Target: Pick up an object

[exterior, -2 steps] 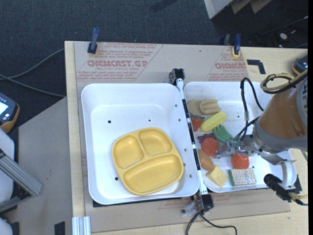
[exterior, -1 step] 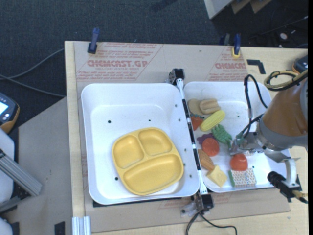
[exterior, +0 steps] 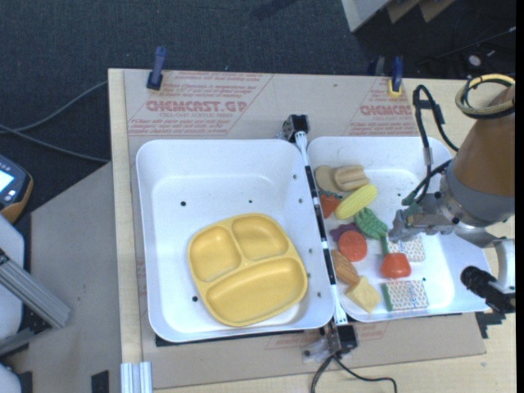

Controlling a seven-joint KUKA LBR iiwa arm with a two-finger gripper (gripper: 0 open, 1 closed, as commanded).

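The right bin (exterior: 426, 159) holds several toy foods: a tan bread roll (exterior: 341, 177), a yellow corn cob (exterior: 356, 201), a green vegetable (exterior: 370, 223), a red tomato (exterior: 353, 245), a second red piece (exterior: 395, 265), an orange wedge (exterior: 345, 268), a yellow cheese block (exterior: 364, 295) and a patterned sponge (exterior: 407, 294). My gripper (exterior: 407, 228) hangs low over the bin's right half, just above the second red piece and right of the green vegetable. I see nothing between its fingers.
The left bin (exterior: 164, 170) holds a yellow divided plate (exterior: 246, 268). A black clip (exterior: 295, 125) sits at the top of the seam between the bins. Blue clamps (exterior: 155, 65) hold the bench board at the back. The arm's orange band (exterior: 490, 150) looms over the right bin's edge.
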